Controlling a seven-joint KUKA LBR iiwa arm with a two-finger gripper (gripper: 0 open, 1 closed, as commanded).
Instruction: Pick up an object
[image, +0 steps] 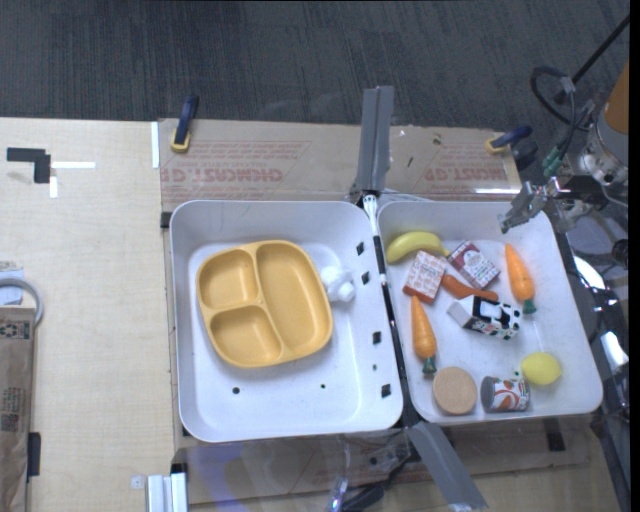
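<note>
My gripper (522, 212) hangs above the far right corner of the right bin (580, 385), and I cannot tell how it is set; nothing shows in its grasp. Taking the banana (413, 244) at the far left of that bin as my mark, a small red carton (426, 276) lies just nearer than it, tilted, and a second red and white carton (473, 264) sits to the right of the banana. Right of that again, a carrot (518, 275) lies along the bin's right side, nearest to my gripper. A black and white toy cow (493, 316) rests near the middle, down and right from the banana, and a second carrot (423, 330) points toward the near edge almost straight below the banana. Farther on toward the near rim sit a round tan disc (455, 390), a small tipped can (504, 393) beside it, and a lemon (541, 368) to the can's right. Left of the banana, across the divider, the left bin (265, 415) holds a yellow divided plate (264, 301) with a small white object (338, 285) touching its right edge.
</note>
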